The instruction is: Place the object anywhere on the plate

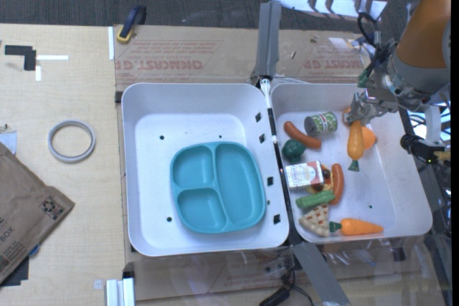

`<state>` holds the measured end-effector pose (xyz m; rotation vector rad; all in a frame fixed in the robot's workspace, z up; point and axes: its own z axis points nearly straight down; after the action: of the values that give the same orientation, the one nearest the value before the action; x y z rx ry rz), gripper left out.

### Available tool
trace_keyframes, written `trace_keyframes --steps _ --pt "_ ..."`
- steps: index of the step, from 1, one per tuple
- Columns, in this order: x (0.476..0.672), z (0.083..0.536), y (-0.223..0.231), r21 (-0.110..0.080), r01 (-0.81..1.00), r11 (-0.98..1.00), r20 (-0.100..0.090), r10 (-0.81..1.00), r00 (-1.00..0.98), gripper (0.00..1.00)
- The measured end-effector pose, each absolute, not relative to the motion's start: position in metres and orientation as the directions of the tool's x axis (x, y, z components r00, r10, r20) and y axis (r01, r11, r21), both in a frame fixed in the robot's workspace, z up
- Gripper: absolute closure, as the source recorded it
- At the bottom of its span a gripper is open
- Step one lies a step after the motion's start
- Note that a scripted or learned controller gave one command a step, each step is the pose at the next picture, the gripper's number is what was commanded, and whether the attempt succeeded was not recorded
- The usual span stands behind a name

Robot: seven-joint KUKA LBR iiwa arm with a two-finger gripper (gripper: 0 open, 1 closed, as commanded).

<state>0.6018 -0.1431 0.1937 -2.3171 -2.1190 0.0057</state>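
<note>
We are hovering the gripper [356,113] over the right bin [401,175]; its fingers are pinching an orange carrot [355,142], bound for the plate [217,186].

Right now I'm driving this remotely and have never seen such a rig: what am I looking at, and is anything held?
This is one picture from a fixed camera above the bench, looking down at a slant. The grey and orange shape at upper right is the robot arm; its gripper hangs over the right bin. An orange toy carrot hangs just below the gripper and looks gripped by its top, though I cannot see the contact clearly. The left bin holds a teal divided plate, the goal. The right bin also holds a small can, a sausage, a green vegetable, a second carrot and a pizza slice.
</note>
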Motion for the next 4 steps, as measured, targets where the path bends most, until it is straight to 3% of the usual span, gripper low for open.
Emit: trace_keyframes --steps 1,3,4 --pt "0.571 0.230 -0.073 -0.004 0.993 -0.117 -0.001 0.993 0.117 1.00" --pt "0.516 0.189 0.082 -0.006 0.974 -0.226 -0.003 0.974 0.226 1.00" --pt "0.516 0.189 0.082 -0.005 0.974 -0.226 -0.003 0.974 0.226 0.00"
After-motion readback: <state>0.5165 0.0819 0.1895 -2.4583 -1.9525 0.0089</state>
